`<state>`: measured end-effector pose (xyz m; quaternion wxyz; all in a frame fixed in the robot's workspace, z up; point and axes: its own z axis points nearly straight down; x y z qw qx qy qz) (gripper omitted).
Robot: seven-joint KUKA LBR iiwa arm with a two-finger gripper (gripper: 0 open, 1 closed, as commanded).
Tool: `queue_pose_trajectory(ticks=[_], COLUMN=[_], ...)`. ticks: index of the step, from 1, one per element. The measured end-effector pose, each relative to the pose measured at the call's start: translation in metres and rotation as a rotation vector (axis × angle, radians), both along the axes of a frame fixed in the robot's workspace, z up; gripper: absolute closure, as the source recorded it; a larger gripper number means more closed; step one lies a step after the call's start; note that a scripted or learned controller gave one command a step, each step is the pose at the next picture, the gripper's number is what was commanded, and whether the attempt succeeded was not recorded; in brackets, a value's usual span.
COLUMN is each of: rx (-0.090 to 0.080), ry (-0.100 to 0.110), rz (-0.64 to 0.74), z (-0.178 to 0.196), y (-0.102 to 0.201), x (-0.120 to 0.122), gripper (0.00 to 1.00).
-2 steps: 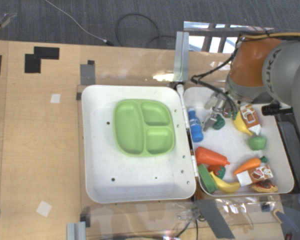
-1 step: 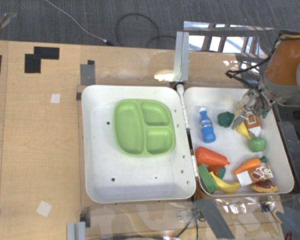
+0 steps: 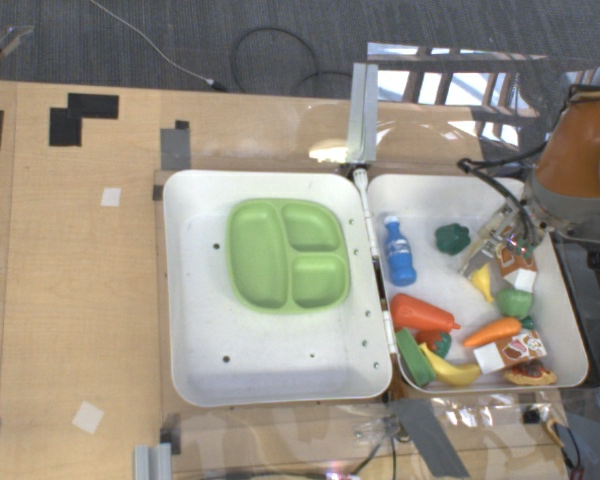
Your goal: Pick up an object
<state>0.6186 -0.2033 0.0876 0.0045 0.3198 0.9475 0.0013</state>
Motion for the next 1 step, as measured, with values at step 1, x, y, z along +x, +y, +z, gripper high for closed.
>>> queue_pose_trajectory(ticks=[1], rx=[0.002], ry=[-0.002], rz=[-0.108], z=[0.0011], y=[0.0008], x=[-0.0542], gripper=[0.00])
